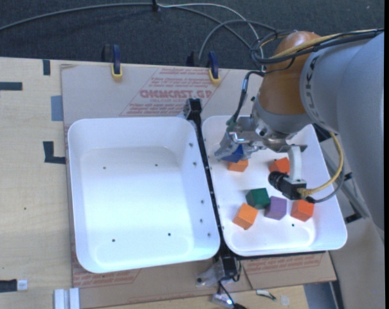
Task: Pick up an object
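My gripper [236,145] hangs low over the far left part of the right bin [323,237], close to the divider between the bins. A blue piece [229,153] shows right at its tip, partly hidden by the gripper, and I cannot make out whether it is gripped. An orange block [238,166] lies just in front of the blue piece, touching or nearly touching it. Further blocks lie loose in the same bin: a red-orange one [281,166], a green one [258,197], a purple one [276,207], an orange one [245,215] and a red-orange one [302,209].
The left bin [85,172] stands beside the right one, the two joined by a black clip [193,107] at the far end. The arm's grey body and orange band [290,76] cover the far right of the right bin. Cables loop behind the bench.
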`<state>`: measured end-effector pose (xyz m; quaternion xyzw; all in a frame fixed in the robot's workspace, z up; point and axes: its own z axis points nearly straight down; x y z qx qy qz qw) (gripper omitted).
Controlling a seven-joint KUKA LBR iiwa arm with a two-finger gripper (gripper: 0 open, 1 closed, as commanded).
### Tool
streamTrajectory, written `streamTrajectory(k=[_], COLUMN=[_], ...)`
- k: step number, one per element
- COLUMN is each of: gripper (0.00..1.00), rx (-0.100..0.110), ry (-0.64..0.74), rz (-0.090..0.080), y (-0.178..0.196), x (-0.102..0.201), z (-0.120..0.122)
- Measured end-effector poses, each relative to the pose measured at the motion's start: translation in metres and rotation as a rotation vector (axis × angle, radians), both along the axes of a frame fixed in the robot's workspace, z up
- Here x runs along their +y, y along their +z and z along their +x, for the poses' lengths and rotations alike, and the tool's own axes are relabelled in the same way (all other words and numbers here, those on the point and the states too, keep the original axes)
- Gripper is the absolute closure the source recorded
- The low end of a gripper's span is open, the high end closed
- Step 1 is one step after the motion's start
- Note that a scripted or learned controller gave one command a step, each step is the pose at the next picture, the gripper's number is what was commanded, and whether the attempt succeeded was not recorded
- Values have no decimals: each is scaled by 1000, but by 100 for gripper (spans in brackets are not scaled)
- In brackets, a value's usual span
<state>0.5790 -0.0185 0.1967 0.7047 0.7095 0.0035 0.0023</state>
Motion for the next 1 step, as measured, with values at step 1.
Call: streamTrajectory(k=[1], gripper=[100], rx=[4], ry=[1], rz=[0], y=[45], x=[83], z=[31])
